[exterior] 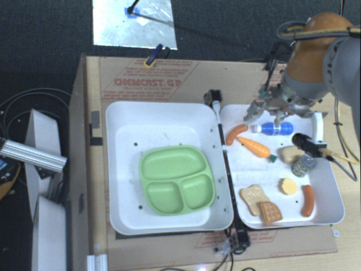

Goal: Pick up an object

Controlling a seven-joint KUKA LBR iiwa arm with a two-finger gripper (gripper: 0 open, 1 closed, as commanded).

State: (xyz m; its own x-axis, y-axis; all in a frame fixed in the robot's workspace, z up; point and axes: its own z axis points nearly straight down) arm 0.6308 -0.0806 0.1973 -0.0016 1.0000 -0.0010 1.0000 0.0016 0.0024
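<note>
Robotics lab: arm (321, 49), bins (121, 151), cables (34, 103)

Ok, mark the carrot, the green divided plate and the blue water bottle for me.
carrot (254, 147): camera view, middle of its orange body.
green divided plate (169, 165): camera view, floor of its large upper compartment.
blue water bottle (278, 129): camera view, blue label on its side.

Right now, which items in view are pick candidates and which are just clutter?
Candidates, all in the right bin:
carrot
bottle
two sausages
bread
waffle
cheese
can
The gripper hovers near the bottle.

Clutter:
green tray in the left bin
foil sheet
cables
</note>
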